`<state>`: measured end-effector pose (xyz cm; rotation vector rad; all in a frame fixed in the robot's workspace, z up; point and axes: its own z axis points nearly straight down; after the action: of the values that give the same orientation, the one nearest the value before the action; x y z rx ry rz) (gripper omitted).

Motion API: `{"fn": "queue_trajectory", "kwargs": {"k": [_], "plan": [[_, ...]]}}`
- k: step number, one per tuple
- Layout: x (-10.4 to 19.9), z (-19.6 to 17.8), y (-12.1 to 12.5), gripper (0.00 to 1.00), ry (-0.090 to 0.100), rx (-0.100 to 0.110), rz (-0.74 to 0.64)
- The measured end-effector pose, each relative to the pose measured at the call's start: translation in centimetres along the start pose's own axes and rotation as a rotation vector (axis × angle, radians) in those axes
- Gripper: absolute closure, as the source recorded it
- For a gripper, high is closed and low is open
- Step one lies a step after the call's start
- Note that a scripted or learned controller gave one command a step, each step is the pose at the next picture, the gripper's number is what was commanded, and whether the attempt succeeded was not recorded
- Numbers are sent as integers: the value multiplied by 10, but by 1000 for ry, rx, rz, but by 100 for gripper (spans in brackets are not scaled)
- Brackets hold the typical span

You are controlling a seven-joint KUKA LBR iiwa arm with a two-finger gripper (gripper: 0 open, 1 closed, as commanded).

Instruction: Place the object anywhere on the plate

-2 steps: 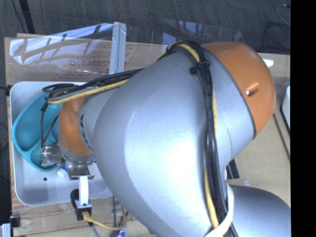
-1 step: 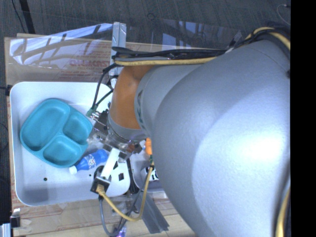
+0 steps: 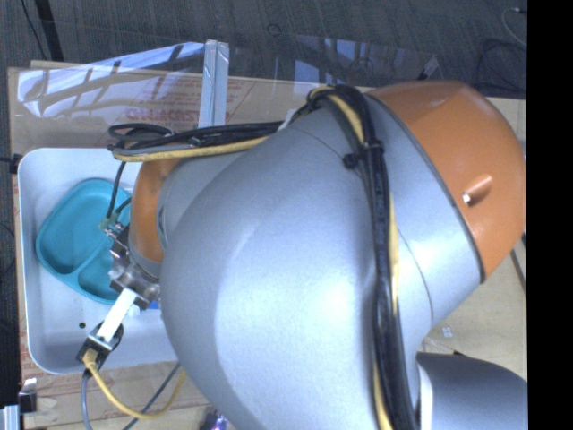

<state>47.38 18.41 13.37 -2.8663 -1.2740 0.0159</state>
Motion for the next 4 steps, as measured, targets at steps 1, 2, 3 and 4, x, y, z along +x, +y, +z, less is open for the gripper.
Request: {"fn": "queue_trajectory", "kwargs": {"k": [1,2,3,4], "plan": [[20,43,-17,0,1,0,339],[0,-120,1,0,8,-4,580],[-50,-57,164,0,2,1,627],[-32,-2,117,0,13,9,592]]}}
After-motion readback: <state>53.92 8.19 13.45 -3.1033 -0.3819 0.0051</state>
